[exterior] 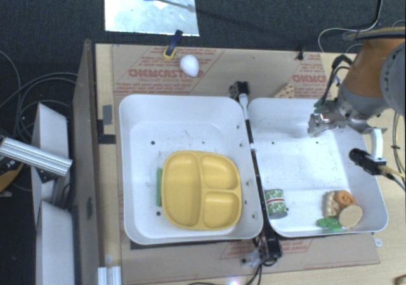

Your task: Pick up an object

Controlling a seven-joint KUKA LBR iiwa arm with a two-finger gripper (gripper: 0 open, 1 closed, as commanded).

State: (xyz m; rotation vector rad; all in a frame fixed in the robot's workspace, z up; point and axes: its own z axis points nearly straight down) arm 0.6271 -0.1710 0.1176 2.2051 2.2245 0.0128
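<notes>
My gripper (319, 120) hangs over the back right part of the right bin (298, 157), with the grey arm and its orange band reaching in from the right. Near the right bin's front left corner stands a small green and white can (275, 202). In its front right corner lies a cluster of food pieces (341, 209): a tan round one, an orange one and a green one. The gripper is well behind both and touches neither. A yellow divided plate (202, 189) lies in the left bin (184, 119), with a green strip (158, 186) along its left side.
A white egg-shaped object (189, 65) and a yellow and blue clip (171, 46) rest on the cardboard behind the bins. A black divider (248, 144) runs between the bins. A black part (368, 161) sticks over the right bin's right rim. Cables lie at the left.
</notes>
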